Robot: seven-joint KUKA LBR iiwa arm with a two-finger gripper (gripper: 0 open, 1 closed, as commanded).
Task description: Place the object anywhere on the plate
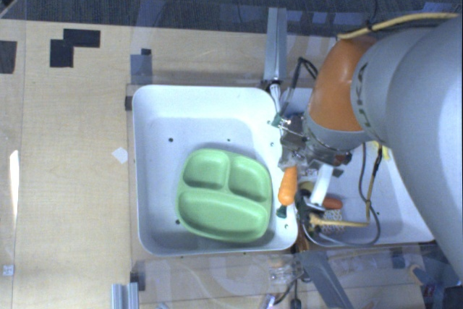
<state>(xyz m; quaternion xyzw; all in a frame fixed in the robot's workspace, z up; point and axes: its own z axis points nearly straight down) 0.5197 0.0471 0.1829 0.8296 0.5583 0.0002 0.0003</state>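
Note:
A green plate [223, 193] with three compartments lies in the left white bin [155, 155], toward its front right. An orange carrot [288, 187] with a green tip stands nearly upright over the rim between the two bins, just right of the plate's edge. My gripper [305, 181] reaches down beside the carrot, right against its right side, under the grey wrist and orange band. The wrist hides the grip itself, and whether the carrot is held cannot be made out.
The right bin [394, 224] is largely covered by the arm. Under the gripper lie a small red-orange item [332, 203] and a wire-mesh utensil [329, 229] with a pale handle. A metal post [273, 47] stands behind the bins.

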